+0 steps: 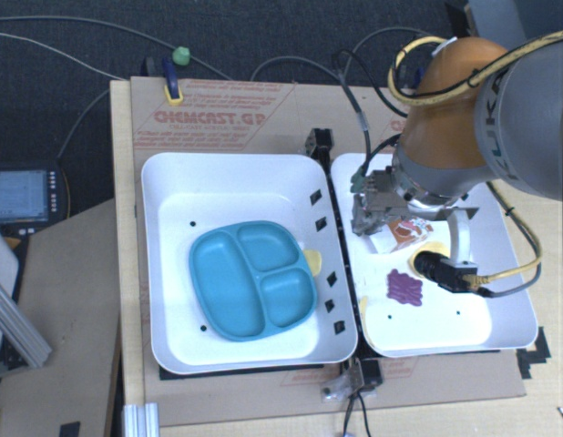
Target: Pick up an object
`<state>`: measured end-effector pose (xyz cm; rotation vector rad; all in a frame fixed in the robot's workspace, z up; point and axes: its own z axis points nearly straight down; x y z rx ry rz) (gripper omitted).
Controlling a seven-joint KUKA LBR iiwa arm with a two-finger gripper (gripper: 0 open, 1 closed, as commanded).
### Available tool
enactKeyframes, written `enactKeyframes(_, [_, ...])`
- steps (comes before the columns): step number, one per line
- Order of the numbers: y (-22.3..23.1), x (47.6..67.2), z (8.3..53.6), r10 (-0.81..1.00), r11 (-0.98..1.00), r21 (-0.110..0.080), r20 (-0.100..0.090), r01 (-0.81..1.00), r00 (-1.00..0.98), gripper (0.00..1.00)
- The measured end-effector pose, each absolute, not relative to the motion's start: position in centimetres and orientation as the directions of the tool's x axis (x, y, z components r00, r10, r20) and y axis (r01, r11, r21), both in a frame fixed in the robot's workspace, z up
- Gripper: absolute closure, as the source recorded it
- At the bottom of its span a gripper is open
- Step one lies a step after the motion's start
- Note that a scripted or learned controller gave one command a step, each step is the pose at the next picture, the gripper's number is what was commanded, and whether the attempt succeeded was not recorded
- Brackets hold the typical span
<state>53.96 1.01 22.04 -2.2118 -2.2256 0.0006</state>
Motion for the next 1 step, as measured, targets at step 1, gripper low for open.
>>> enactKeyframes(1, [6.96,54.86,23.01,1.0,0.006,0.002,0.002,1.0,-0.006,1.0])
